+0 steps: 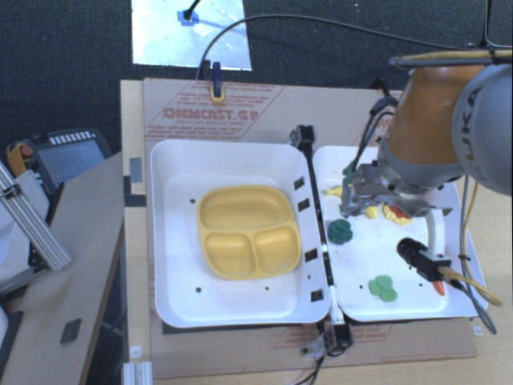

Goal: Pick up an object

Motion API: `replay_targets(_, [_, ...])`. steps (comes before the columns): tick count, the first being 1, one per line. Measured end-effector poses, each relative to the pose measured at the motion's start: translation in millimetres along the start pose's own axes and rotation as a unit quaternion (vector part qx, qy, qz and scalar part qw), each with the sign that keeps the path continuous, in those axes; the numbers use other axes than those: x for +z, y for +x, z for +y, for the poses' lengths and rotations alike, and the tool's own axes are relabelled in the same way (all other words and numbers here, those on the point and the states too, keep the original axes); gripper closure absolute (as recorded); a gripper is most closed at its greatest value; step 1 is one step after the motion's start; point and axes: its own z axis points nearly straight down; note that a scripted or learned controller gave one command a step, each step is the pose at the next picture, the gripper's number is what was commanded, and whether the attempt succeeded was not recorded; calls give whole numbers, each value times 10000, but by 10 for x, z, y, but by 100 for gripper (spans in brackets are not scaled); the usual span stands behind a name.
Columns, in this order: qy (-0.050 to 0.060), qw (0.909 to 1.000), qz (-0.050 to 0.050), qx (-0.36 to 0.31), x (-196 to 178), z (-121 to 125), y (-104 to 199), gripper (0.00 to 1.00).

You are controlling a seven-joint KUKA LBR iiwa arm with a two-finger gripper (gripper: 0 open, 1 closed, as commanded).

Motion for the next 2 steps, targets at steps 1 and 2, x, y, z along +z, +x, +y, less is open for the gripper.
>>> replay_targets(1, [-5, 10000, 4, -7, -56, 71, 543, 100])
replay_targets(2, [-4, 10000, -1, 10, 115, 225, 1052, 100])
